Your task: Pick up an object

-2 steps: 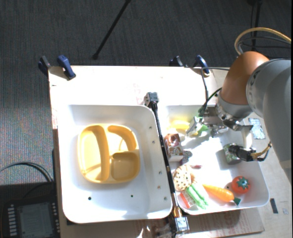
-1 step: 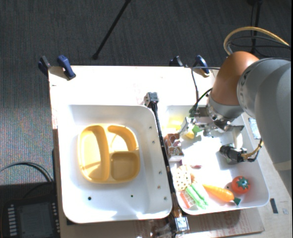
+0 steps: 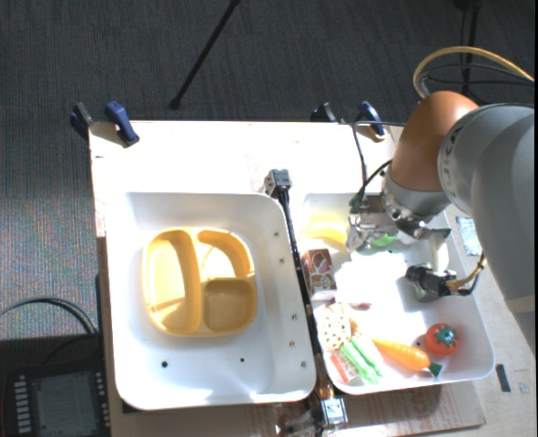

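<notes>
While pincer (image 3: 374,235) hovers — yellow object (image 3: 324,230) just beside | right bin (image 3: 473,330)

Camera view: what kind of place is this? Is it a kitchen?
Probably a robot lab, not a kitchen. A robot arm reaches over two white bins clamped to a bench. The food, like the carrot and tomato, looks like toys, and a stand's legs rest on carpet.
</notes>
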Tool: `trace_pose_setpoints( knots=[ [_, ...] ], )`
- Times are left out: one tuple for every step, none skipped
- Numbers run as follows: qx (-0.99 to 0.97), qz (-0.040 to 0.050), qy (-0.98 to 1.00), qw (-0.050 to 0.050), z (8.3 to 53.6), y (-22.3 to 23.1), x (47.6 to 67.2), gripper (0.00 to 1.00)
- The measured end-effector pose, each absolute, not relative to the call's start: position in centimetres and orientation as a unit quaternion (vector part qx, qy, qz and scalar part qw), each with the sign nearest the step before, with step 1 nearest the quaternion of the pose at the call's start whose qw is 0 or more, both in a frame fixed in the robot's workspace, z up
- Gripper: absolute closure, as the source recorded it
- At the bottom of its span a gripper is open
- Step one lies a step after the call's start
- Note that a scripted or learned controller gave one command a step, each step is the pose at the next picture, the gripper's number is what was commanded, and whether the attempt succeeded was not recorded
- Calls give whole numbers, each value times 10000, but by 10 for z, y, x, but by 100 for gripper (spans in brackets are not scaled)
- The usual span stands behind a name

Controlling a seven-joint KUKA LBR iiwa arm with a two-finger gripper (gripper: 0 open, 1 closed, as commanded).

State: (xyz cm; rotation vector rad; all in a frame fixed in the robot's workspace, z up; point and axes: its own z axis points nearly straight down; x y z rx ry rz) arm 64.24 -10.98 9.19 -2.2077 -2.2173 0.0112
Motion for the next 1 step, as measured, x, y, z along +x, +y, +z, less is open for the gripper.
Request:
trace_pose_setpoints(
  knots=[
    [-7055,36,-7086,64,92,-110,642,0]
  ],
)
